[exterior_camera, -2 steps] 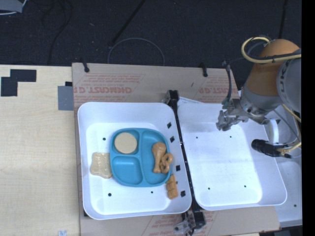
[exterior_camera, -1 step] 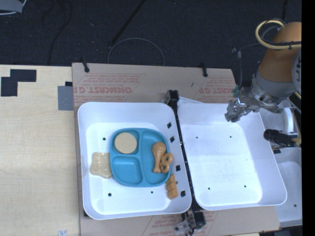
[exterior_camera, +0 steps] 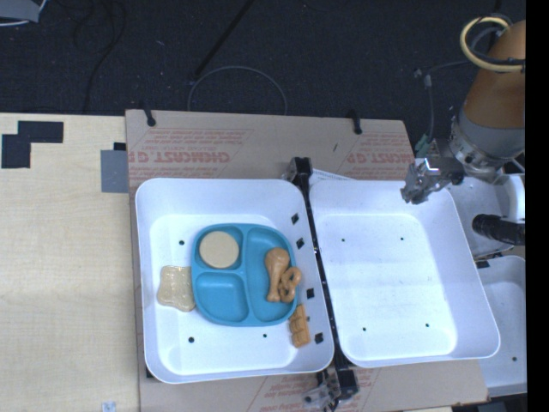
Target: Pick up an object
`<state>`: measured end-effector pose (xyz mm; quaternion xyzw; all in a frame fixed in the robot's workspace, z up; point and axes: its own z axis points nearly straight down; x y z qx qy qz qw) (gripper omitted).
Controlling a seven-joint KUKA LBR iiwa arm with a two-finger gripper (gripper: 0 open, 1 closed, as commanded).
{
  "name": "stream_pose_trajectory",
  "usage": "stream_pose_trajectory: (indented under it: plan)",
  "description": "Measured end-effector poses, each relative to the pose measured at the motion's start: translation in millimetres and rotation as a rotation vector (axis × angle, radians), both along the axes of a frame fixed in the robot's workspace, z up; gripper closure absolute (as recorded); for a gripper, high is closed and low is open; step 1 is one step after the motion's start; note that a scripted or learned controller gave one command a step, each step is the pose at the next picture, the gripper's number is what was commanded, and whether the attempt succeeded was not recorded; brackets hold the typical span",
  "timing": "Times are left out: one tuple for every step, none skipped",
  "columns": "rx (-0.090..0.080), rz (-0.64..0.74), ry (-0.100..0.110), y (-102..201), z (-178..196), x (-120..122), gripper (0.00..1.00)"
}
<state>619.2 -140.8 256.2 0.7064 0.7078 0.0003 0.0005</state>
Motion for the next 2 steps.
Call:
stream_pose_trajectory:
  plan:
    - [0.002, 0.002, 0.006, 56.6, -8.6, -23.0, 1.00]
    - [0.002, 0.001, 0.007, 95.4, -6.7, -50.6, 1.00]
